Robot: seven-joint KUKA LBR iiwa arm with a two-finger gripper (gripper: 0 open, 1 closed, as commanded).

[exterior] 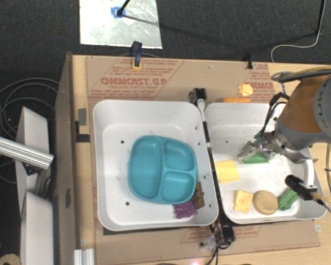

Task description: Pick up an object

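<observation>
My gripper is low in the right bin, near its middle, reaching in from the right. Right under and beside its tip lies a small green object, partly hidden by the gripper. In front of it are a yellow block, a yellow cheese-like wedge, a tan round object and another green piece along the front wall. An orange object rests at the bin's back edge.
The left bin holds a teal divided plate, with a purple object and a brown piece at its front right corner. A black divider separates the two bins.
</observation>
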